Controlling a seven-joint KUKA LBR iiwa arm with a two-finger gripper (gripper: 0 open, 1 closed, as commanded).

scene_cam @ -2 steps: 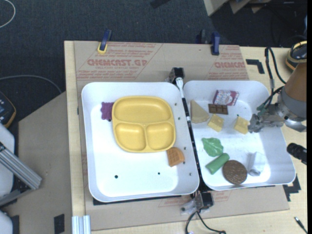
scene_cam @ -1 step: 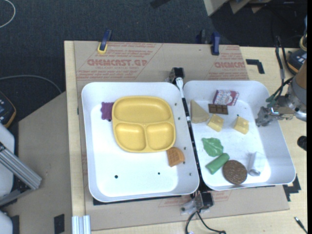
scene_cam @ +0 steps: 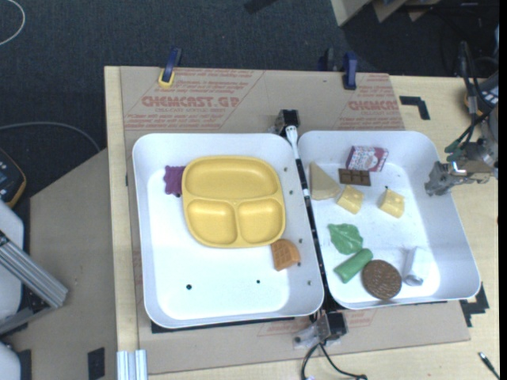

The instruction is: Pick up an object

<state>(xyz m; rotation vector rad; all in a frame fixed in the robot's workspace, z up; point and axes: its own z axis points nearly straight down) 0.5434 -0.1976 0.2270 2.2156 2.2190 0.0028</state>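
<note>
The right bin (scene_cam: 444,236) holds several small toy foods: a pink packet (scene_cam: 365,157), a dark chocolate bar (scene_cam: 355,177), a tan wedge (scene_cam: 321,182), two yellow cheese pieces (scene_cam: 350,200) (scene_cam: 391,204), a green leaf (scene_cam: 344,237), a green pickle (scene_cam: 352,265), a round brown cookie (scene_cam: 382,279) and a small grey piece (scene_cam: 410,266). My gripper (scene_cam: 440,179) hangs at the right bin's right rim, above its upper right part. It is apart from all the items, and nothing shows in it.
The left bin (scene_cam: 222,303) holds a yellow divided plate (scene_cam: 234,200), a purple piece (scene_cam: 173,180) at the plate's left and an orange-brown piece (scene_cam: 285,254) by the divider. Blue and yellow clamps (scene_cam: 349,70) (scene_cam: 167,74) grip the board's far edge.
</note>
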